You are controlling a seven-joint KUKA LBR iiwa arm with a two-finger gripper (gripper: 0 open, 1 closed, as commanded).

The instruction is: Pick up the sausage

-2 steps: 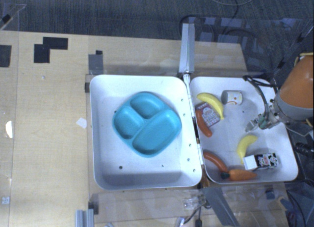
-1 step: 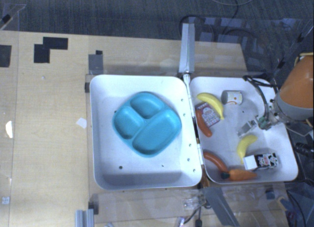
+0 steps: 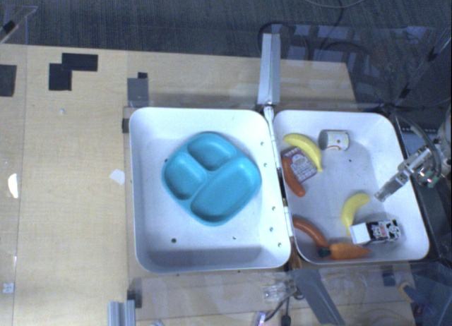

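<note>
A reddish-brown sausage [image 3: 309, 229] lies in the right bin [image 3: 385, 130] near its front left corner, its lower end close to an orange carrot [image 3: 348, 250]. A second sausage-like piece [image 3: 294, 182] lies along the bin's left wall, partly under a small printed packet [image 3: 301, 165]. My gripper [image 3: 394, 184] reaches in over the bin's right side, well to the right of and above the front sausage, nearest to a yellow banana [image 3: 354, 208]. Nothing is visibly held in it.
The right bin also holds another banana [image 3: 305, 148], a small white-grey can [image 3: 334, 140] at the back and a white carton with black marks [image 3: 376, 231] at the front right. In the left bin [image 3: 152, 247] sits a blue divided plate [image 3: 212, 178].
</note>
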